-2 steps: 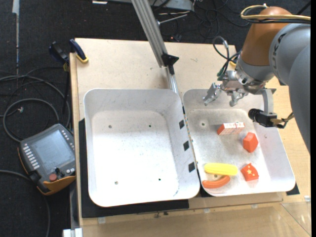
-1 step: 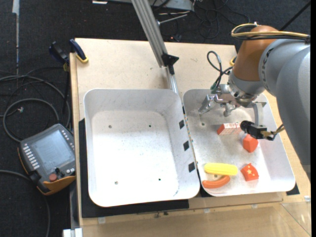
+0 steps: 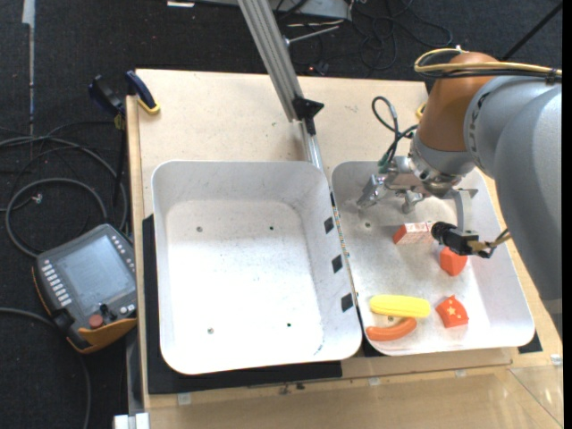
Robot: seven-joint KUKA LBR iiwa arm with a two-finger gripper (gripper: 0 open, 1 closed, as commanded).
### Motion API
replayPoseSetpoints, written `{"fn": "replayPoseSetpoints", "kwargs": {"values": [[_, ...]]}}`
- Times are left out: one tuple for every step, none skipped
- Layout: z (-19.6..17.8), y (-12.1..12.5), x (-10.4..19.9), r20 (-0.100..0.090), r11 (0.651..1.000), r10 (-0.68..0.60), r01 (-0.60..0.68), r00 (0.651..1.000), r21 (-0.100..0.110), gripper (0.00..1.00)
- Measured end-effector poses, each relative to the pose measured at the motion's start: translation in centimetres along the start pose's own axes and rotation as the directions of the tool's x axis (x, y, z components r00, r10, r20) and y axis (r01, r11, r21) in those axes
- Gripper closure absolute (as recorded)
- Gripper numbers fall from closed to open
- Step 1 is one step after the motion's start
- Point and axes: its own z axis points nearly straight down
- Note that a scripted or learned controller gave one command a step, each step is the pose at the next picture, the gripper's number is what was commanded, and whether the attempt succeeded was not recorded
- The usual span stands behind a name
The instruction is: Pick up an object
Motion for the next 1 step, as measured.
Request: {"fn": "replayPoseSetpoints", "kwargs": {"values": [[-1.14,0.09,0.02,0.001,1.0,0.0,0.0,1.0,-0.003,1.0]]}}
